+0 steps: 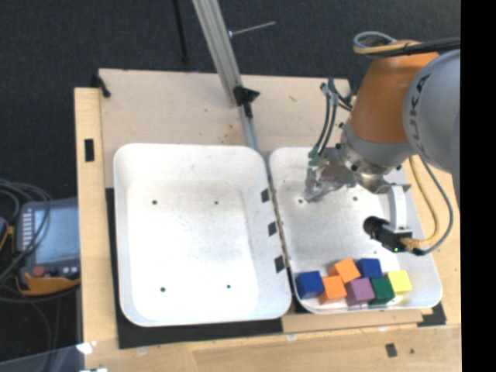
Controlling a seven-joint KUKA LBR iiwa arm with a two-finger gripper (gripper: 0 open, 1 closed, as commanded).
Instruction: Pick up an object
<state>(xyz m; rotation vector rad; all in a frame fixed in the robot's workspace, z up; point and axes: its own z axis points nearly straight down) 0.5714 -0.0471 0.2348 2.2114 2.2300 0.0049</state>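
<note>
- Bench (155, 103): pale wood, with two shallow white bins side by side.
- Left bin (194, 231): centre-left of the frame, its floor lightly speckled.
- Right bin (329, 235): centre-right, its rim just beside the left bin's.
- Arm (391, 103): grey with an orange band, reaching in from the upper right.
- Gripper (313, 190): over the upper left part of the right bin, near the rim shared with the left bin. From this angle I cannot tell whether it is spread or pressed together.
- The objects to pick are seven blocks clustered along the lower edge of the right bin, well apart from the gripper.
- Left blue block (309, 283): left end of the cluster.
- Upper orange block (346, 269) and lower orange block (334, 287): just right of it and touching each other.
- Right blue block (370, 266): upper row, beside the upper orange block.
- Purple block (359, 291), green block (381, 289), yellow block (400, 281): packed in a row toward the lower right corner.
- Metal rail (219, 45): slants from top centre down toward the gap between the bins.
- Handheld controller (46, 242): at the left edge, off the bench.
</note>
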